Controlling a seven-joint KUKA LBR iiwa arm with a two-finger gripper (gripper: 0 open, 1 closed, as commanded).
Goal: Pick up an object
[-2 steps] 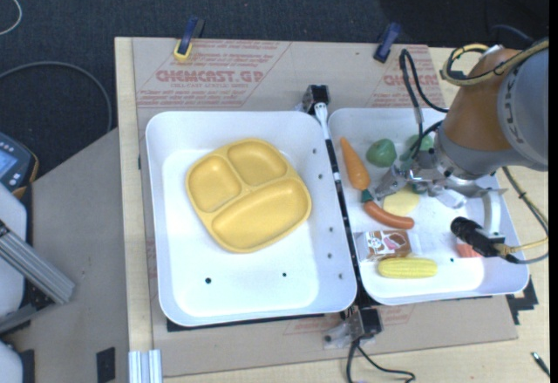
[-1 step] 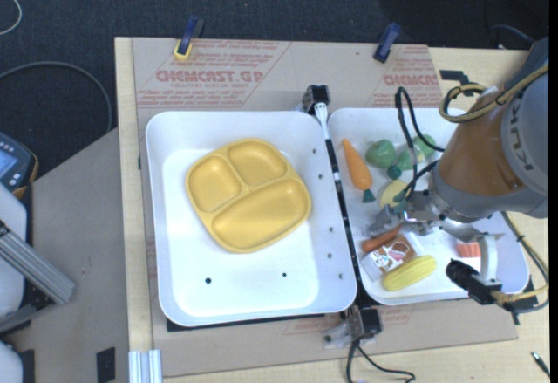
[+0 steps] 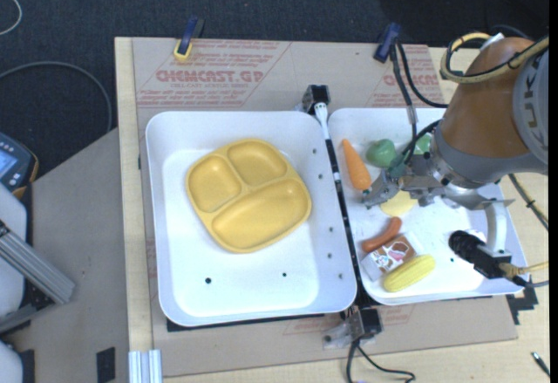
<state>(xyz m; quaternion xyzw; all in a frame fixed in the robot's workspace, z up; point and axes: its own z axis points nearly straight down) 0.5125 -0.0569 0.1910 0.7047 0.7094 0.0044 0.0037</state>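
Flanking end effector (image 3: 394,190): carrot (image 3: 355,164), green ball (image 3: 381,152).

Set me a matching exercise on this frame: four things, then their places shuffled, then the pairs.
1 divided plate
2 carrot
3 corn cob
4 green round item

A right bin, near edge
B left bin
C right bin, by its left wall
D right bin, far end, just right of the carrot

Pairs: 1-B, 2-C, 3-A, 4-D
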